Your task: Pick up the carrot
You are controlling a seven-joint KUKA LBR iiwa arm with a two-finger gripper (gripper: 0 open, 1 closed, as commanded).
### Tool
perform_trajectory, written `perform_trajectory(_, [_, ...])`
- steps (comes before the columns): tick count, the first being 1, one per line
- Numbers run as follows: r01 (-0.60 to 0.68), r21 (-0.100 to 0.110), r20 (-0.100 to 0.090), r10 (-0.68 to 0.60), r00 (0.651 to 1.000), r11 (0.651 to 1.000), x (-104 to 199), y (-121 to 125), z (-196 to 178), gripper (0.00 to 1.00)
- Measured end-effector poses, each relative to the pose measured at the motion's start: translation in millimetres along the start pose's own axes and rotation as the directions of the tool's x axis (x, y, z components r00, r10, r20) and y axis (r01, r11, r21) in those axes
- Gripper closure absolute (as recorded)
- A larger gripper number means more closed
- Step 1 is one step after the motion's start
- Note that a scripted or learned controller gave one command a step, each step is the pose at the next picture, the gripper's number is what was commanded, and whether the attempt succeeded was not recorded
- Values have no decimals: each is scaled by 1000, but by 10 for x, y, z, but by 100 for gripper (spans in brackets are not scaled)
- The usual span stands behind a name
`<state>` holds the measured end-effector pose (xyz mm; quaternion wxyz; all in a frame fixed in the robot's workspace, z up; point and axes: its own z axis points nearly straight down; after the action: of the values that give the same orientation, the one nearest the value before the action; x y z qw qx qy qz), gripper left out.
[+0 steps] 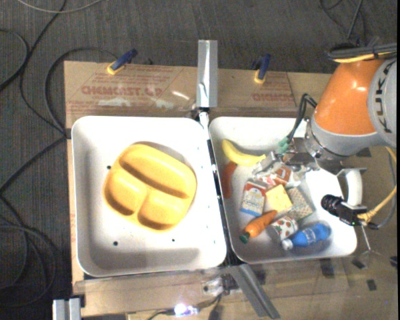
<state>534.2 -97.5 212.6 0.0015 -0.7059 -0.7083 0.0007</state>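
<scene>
Clutter hemmed the small orange plastic carrot (259, 225) in the right white bin (347, 248), below-left of the tool (285, 160), whose grip state I could not tell.

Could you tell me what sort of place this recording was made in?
Probably a robotics lab bench. Two white bins sit on a board held by blue clamps, cables trail over grey carpet, and toy groceries such as a carrot fill the right bin.
</scene>
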Motion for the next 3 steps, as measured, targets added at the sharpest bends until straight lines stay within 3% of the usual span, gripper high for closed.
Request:
perform_trajectory(1, [221,-1,1,-221,975,975,269,-272,-345,0])
perform_trajectory(2, [294,1,-1,-294,956,956,-55,-356,970,0])
perform_trajectory(3, [-81,-11,-2,81,997,997,-139,-469,1240,0])
